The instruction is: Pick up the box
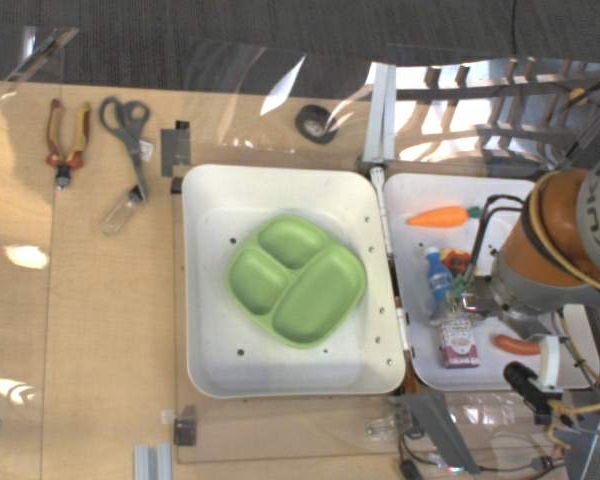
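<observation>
The box [458, 347] is a small purple and white carton lying flat near the front of the right bin [416, 363]. My gripper [463, 306] hangs just behind and above the box's far end, low in the bin. The grey arm with its orange band [550, 243] comes in from the right and covers much of that bin. Whether the gripper touches the box is hard to tell from this angle.
An orange carrot [438, 217] lies at the back of the right bin, a blue bottle [438, 276] sits left of the gripper, and a red sausage [520, 345] lies right of the box. The left bin [210, 268] holds a green divided plate [297, 280]. Pliers [63, 138] and scissors [128, 133] rest on the bench.
</observation>
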{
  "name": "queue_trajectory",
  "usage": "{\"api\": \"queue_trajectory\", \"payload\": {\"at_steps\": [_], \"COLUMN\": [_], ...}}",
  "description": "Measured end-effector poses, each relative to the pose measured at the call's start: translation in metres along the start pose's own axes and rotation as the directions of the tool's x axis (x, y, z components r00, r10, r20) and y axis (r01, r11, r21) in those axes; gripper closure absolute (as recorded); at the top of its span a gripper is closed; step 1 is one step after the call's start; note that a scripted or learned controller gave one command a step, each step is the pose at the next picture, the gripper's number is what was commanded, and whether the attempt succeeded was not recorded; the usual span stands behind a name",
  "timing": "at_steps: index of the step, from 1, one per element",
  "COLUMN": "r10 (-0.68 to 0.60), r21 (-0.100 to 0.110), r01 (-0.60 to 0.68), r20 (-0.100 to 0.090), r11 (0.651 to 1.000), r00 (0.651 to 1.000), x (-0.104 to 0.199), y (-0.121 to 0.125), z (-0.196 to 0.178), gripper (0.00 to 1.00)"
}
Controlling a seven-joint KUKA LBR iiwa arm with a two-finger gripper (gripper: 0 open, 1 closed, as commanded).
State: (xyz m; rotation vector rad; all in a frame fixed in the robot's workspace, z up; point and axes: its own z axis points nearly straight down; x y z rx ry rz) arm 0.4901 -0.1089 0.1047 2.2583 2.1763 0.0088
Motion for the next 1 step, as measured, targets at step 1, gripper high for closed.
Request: {"api": "queue_trajectory", "payload": {"at_steps": [1], "r10": [0.054], "r21": [0.001], "r01": [-0.054], "r20": [0.000], "r11": [0.999], "r00": [0.999], "x": [0.0660], "y": [0.0136], "z": [-0.0804], "gripper": [1.00]}}
